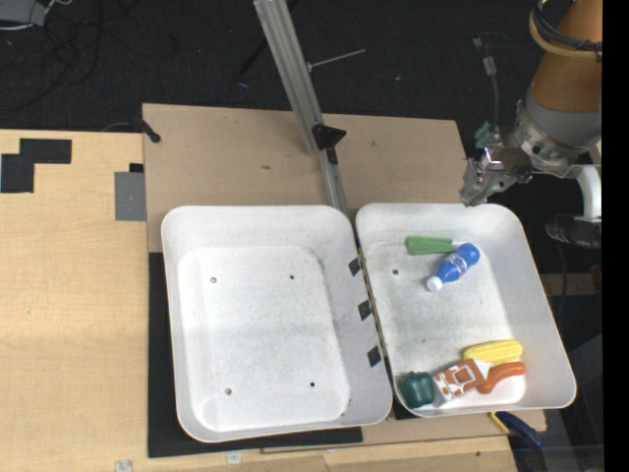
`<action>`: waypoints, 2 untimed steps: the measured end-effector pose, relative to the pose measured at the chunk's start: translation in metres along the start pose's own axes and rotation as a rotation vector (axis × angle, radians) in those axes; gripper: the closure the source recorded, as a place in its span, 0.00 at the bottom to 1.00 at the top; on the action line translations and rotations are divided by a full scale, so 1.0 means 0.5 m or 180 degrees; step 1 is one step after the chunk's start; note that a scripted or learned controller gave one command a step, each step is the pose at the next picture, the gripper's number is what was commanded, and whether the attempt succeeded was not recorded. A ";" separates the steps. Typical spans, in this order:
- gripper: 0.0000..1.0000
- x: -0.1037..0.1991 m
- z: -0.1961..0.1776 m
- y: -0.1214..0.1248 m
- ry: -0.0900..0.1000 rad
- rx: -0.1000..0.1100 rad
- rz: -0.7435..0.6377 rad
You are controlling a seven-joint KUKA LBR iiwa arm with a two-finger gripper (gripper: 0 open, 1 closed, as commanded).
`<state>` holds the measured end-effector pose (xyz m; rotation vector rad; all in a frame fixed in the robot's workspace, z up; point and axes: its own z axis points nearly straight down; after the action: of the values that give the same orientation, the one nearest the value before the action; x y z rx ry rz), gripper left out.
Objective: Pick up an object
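Note:
My gripper hangs over the far rim of the right bin, with nothing seen between its fingers. Just below it in that bin lie a green wedge-shaped piece and a small blue bottle with a white cap. At the bin's near edge sit a yellow corn-like piece, an orange and white toy and a dark green cup-like object.
The left bin lies beside the right one, joined by black clips. A slanted metal rail rises behind the bins. The grey and orange arm reaches in from the upper right.

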<state>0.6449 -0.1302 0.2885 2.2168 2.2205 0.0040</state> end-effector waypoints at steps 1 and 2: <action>1.00 0.109 0.022 -0.050 0.0010 0.0031 -0.0008; 1.00 0.205 0.061 -0.087 0.0010 0.0035 -0.0005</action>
<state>0.6012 -0.0277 0.2575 2.2221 2.2294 -0.0044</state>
